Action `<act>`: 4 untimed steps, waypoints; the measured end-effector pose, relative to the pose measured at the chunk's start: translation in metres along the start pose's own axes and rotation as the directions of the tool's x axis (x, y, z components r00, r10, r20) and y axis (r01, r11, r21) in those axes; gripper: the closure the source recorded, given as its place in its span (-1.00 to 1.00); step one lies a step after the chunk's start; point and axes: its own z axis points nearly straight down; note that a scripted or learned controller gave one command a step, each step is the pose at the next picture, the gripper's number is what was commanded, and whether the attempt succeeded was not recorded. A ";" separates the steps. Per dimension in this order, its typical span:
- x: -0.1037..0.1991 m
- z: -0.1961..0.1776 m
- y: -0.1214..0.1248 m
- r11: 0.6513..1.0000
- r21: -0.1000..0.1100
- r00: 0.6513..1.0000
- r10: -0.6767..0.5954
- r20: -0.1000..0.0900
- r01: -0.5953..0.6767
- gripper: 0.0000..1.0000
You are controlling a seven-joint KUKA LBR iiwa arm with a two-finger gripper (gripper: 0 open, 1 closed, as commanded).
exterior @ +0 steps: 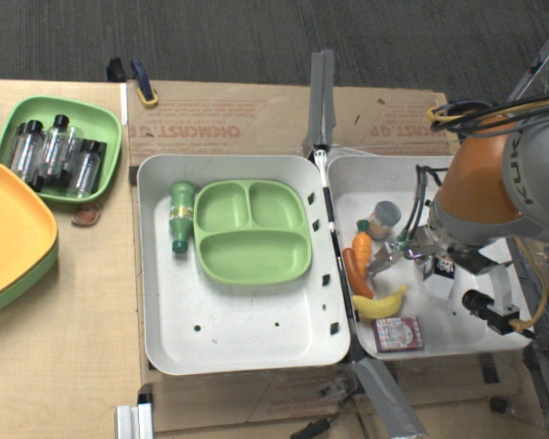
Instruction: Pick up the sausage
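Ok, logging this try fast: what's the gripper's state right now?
Gripper: low in the right bin, beside the sausage; open or shut cannot be told, and nothing visibly held.

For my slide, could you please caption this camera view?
Gripper lowered beside the sausage in the right bin.

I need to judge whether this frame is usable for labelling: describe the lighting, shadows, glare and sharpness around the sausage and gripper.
Camera view: even, soft overhead light, no harsh glare on the white right bin; faint shadows under the arm; the sausage reads clearly beside the carrot and banana; the gripper is small and slightly soft, finger state unclear.
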 end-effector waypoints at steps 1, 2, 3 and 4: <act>-0.003 0.000 0.036 1.000 -0.001 1.000 -0.025 0.000 0.025 -1.00; -0.004 -0.008 0.035 1.000 0.000 1.000 -0.020 0.001 0.020 1.00; -0.041 0.000 0.023 0.977 0.000 0.977 0.215 0.001 -0.215 1.00; -0.111 0.000 0.013 0.918 0.000 0.918 0.396 0.001 -0.396 1.00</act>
